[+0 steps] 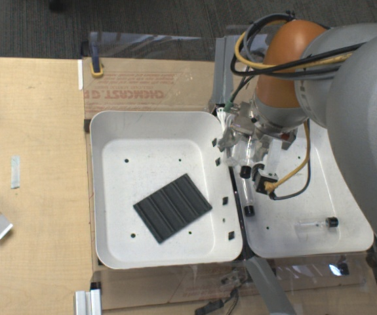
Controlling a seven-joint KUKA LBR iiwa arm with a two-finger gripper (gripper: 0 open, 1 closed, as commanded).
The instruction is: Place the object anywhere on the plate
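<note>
Over the seam between the two bins, the gripper [245, 155] is hanging; whether it is apart or clamped on anything I cannot tell. A clear tube with a black cap [318, 224], which I am taking as the object, is lying in the right bin [345, 245] at four o'clock from the gripper, its long axis running three to nine. The dark ribbed plate [172, 207] is sitting in the left bin [109, 176] at eight o'clock, so the carry is looking leftward. Red print on the cardboard [136, 87] is showing upside down, unreadable.
</note>
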